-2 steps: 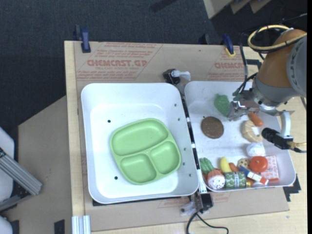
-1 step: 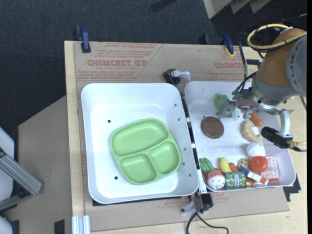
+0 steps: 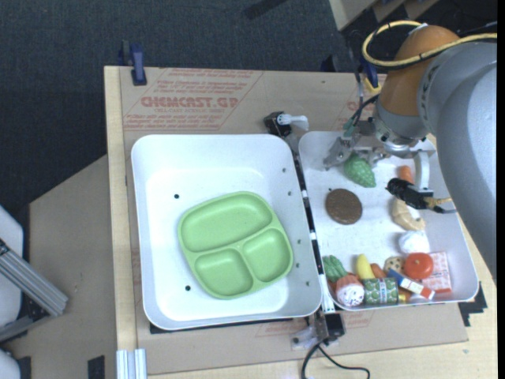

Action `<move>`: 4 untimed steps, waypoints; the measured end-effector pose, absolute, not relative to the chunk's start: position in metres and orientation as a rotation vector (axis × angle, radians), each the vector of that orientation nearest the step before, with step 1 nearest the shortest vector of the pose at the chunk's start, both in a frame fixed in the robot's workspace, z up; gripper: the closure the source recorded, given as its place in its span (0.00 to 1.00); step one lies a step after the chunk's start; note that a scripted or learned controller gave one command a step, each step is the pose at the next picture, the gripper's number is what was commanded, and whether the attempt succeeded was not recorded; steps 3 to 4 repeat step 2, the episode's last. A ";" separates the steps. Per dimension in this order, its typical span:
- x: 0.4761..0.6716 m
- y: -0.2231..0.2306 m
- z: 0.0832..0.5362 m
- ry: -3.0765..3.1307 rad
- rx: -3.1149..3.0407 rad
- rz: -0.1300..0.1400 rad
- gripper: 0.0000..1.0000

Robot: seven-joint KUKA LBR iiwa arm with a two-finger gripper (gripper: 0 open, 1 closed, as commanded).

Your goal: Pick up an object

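Two white bins, end effector (image 3: 357,155) low over green toy (image 3: 361,171) in right bin (image 3: 316,150), finger state unclear

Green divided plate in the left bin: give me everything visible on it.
The green divided plate is pale green, looks like matte plastic, a rounded square with three compartments: one long section along its far side and two smaller ones nearer the camera. It lies flat and slightly rotated on the floor of the left bin, roughly central. Nothing rests in it, and only the bin floor touches it.
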State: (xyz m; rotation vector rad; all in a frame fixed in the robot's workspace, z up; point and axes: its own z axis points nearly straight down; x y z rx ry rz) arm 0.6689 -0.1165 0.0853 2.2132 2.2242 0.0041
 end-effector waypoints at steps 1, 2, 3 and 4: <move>0.667 -0.119 0.098 2.220 2.215 0.001 1.00; 0.628 -0.039 0.191 2.229 2.211 0.011 1.00; 0.628 -0.039 0.191 2.229 2.211 0.011 1.00; 0.628 -0.039 0.191 2.229 2.211 0.011 1.00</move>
